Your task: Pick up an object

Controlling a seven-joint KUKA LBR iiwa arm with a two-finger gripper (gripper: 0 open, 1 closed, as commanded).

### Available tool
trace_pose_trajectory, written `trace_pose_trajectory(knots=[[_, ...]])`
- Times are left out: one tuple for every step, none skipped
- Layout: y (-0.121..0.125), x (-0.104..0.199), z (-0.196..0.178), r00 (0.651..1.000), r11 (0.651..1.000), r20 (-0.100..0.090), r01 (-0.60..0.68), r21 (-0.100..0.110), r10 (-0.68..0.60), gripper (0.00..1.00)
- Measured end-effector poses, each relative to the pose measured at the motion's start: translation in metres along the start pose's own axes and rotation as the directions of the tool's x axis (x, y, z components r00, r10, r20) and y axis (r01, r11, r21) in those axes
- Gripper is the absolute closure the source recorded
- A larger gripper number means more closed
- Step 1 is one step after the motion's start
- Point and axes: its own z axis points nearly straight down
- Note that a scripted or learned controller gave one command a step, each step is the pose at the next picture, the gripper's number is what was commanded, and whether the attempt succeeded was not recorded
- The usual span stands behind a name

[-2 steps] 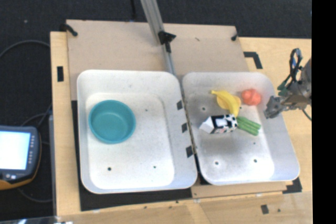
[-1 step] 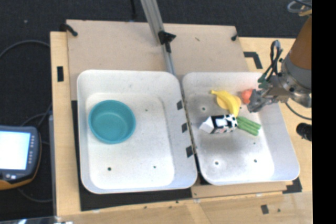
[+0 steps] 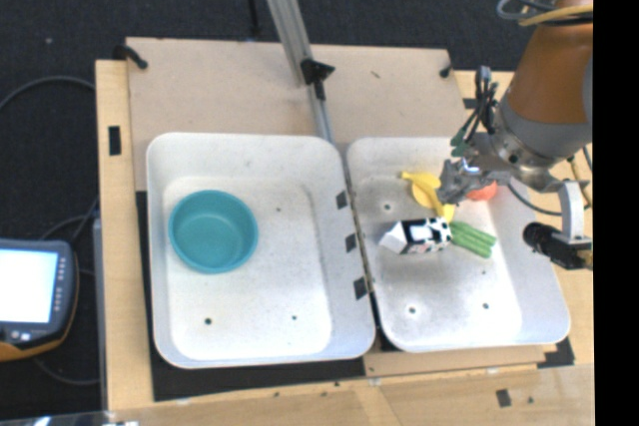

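Just below my gripper [image 3: 457, 183] (spread or pressed, I cannot tell) lies a curved yellow plastic banana [image 3: 425, 188], probably light, stiff, slippery; I'd pinch mid-body.

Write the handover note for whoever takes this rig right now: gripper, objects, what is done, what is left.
Gripper: low over the right bin, at its upper middle, right by the yellow banana-shaped toy. Nothing can be seen held in it.
Right bin: the yellow toy, a black-and-white cow-patterned carton lying near the middle, a green piece touching the carton's right end, and a red-orange object partly hidden by the wrist.
Left bin: a teal bowl, upright, on the left side.
Done: arm positioned over the objects.
Left: secure a grasp and lift one object.
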Motion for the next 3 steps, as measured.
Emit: trace_pose_trajectory(knots=[[0.012, 0.047, 0.014, 1.000, 1.000, -0.001, -0.005, 0.003, 0.005, 1.00], [0.015, 0.107, 0.011, 1.000, 1.000, -0.002, 0.001, 0.001, -0.001, 1.00], [0.023, 0.157, 0.005, 1.000, 1.000, -0.003, 0.002, 0.001, -0.002, 1.00]])
